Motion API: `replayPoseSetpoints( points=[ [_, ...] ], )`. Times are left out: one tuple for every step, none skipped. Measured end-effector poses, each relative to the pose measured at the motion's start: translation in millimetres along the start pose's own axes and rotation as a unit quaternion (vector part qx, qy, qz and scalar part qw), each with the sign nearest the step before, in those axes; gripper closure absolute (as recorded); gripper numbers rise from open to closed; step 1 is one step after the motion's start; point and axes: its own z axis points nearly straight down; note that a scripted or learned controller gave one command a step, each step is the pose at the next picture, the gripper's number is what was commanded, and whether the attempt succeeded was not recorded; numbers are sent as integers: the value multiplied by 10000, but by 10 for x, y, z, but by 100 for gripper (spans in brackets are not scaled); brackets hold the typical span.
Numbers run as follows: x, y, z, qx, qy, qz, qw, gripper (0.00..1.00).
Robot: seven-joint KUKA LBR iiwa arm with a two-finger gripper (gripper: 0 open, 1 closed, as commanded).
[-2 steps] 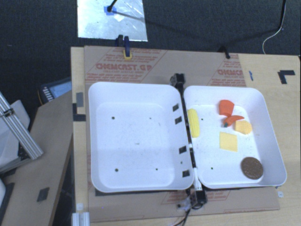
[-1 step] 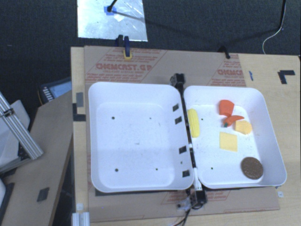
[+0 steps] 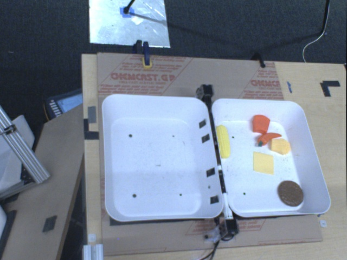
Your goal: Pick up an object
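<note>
The right bin (image 3: 312, 145) holds several small objects. A yellow corn cob (image 3: 223, 141) lies along its left wall. An orange carrot-like piece (image 3: 261, 128) sits near the back, with a small yellow-orange chunk (image 3: 281, 145) just right of it. A flat yellow square slice (image 3: 264, 163) rests in the middle. A brown round cookie (image 3: 290, 193) lies near the front right corner.
The left bin (image 3: 116, 145) stands beside the right one, joined by black clips (image 3: 209, 140) along the shared edge. Both rest on a cardboard sheet (image 3: 162, 75) on the wooden bench. A metal plate (image 3: 128, 15) lies on the dark floor behind.
</note>
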Motion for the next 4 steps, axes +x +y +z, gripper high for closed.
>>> replayPoseSetpoints(
  points=[
    [0, 0, 0, 1, -1, 0, 10000, 100],
    [0, 0, 0, 2, 0, 0, 10000, 100],
    [0, 0, 0, 2, 0, 0, 10000, 100],
    [0, 0, 0, 3, 0, 1, 10000, 100]
  ],
)
